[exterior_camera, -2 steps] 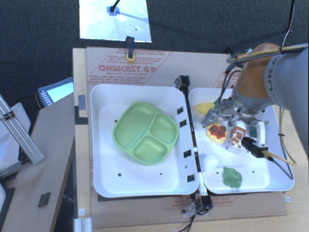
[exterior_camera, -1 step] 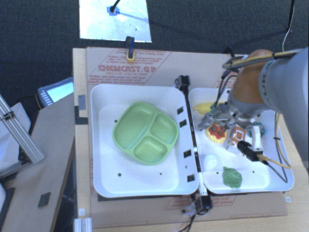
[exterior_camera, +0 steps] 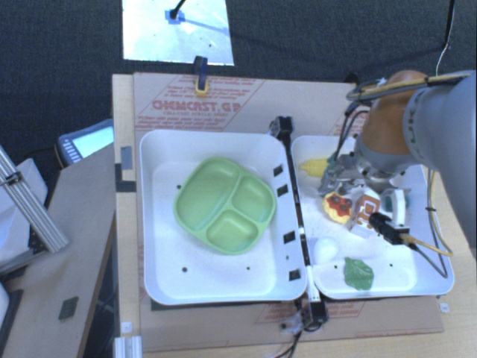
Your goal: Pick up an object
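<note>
The red-and-yellow object (exterior_camera: 337,208) lay in the right bin (exterior_camera: 428,278), near its middle, just beside a white-and-orange box (exterior_camera: 364,212). The gripper (exterior_camera: 341,179) hung low over it, and whether it was clenched or released could not be told. A yellow piece (exterior_camera: 313,168), a white ball (exterior_camera: 326,250) and a green lump (exterior_camera: 358,274) lay nearby. A green divided plate (exterior_camera: 225,205) sat in the left bin (exterior_camera: 160,274).

Premises present as a robotics laboratory. A grey arm (exterior_camera: 440,118) with exposed cabling works over two white bins (exterior_camera: 160,274) on a cardboard-lined bench (exterior_camera: 194,103); aluminium framing (exterior_camera: 30,207) stands beside dark carpet (exterior_camera: 59,51).
</note>
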You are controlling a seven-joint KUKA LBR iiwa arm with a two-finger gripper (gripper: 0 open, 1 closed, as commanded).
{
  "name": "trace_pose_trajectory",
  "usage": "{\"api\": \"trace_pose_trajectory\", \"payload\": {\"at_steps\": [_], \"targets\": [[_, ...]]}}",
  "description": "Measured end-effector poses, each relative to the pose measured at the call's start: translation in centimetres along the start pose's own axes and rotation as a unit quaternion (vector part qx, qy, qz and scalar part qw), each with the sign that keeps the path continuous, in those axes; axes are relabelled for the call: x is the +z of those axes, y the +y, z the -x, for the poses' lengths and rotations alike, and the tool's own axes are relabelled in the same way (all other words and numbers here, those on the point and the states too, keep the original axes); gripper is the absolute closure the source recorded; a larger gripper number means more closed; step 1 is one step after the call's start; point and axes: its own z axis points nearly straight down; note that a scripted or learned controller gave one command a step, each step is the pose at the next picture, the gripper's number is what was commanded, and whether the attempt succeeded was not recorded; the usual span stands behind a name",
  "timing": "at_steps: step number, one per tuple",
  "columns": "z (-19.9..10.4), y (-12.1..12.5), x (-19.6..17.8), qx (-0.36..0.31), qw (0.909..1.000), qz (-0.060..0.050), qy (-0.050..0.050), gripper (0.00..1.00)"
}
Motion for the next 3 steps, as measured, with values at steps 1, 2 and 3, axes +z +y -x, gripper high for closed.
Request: {"api": "trace_pose_trajectory", "payload": {"at_steps": [1,2,3], "targets": [[-0.3,-0.2,-4.5,-0.002,1.0,-0.001,0.0,1.0],[0.4,-0.1,-9.1,-0.001,1.0,0.0,0.0,1.0],[0.4,0.1,-13.4,-0.002,1.0,0.0,0.0,1.0]]}}
